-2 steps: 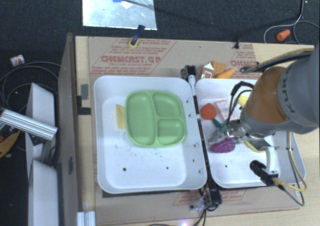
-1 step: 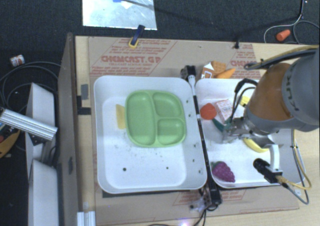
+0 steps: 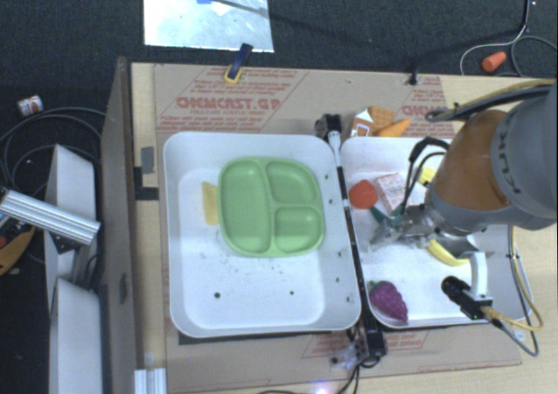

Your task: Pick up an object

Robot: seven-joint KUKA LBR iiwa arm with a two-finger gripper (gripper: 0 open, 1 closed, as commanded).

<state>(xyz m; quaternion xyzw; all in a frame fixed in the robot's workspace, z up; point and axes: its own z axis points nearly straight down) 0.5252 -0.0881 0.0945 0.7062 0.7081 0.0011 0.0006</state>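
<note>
**Gripper low in right bin, grasp unconfirmed**

I see the metal two-finger gripper (image 3: pixel 390 225) low in the right white bin (image 3: pixel 418 307), just beside the red round object (image 3: pixel 363 195). Finger opening: cannot tell; no obj visibly held. Purple grape cluster (image 3: pixel 389 300) lies apart nr front wall.

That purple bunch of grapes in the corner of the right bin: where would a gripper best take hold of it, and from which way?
Probably across its narrow width, coming straight down from above. The purple grape bunch lies flat on the right bin floor, longer than it is wide, so fingers could close on its two long sides. It sits close against the bin's left wall, which leaves little room for a sideways approach.
</note>
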